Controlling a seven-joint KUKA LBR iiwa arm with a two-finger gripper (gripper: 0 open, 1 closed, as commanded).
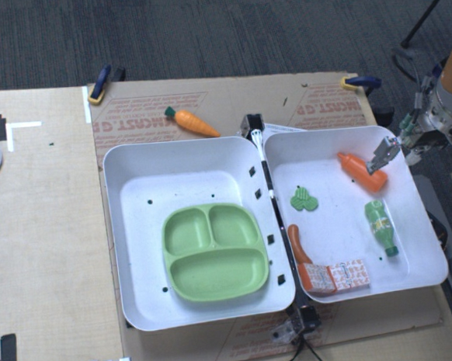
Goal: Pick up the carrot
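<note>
Carrot (193,122) lay on cardboard (228,105) behind the left bin (130,246), outside it | gripper (383,156) hovered over the right bin (420,269), by an orange piece (358,170) | we couldn't tell finger state

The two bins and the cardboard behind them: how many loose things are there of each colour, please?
Green: 3, the plate, the small leaf-shaped piece, the bottle
Orange: 3, the carrot on the cardboard, the orange piece at the gripper, the long piece
White and red: 1, the packet
Total: 7
</note>
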